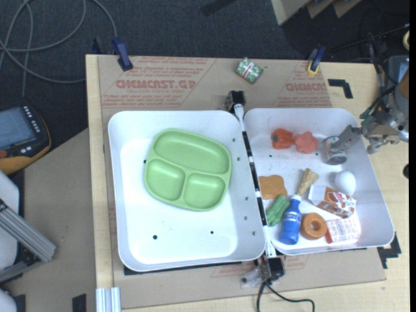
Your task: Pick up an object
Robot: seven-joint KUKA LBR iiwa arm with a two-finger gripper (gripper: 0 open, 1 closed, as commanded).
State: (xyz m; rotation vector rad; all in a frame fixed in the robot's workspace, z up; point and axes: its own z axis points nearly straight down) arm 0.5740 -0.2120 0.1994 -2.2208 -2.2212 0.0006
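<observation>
The right bin [370, 168] holds several small items: a red pepper [281, 138], a pink-red lump [305, 142], a white egg [344, 181], an orange slice of bread [272, 186], a tan stick [307, 181], a green vegetable [278, 208], a blue bottle [291, 221], a donut [314, 226], a small carton [338, 203] and a pink packet [342, 230]. My gripper [338, 147] reaches in from the right and hangs low over the bin's upper right part, just right of the pink-red lump and above the egg. I see nothing held in it.
A green divided plate [188, 169] lies in the left bin [130, 226]. A small green-and-white wrapped object [249, 70] sits on the board behind the bins. Blue clamps [121, 54] [316, 58] hold the board's far edge. Cables lie on the floor at the far left.
</observation>
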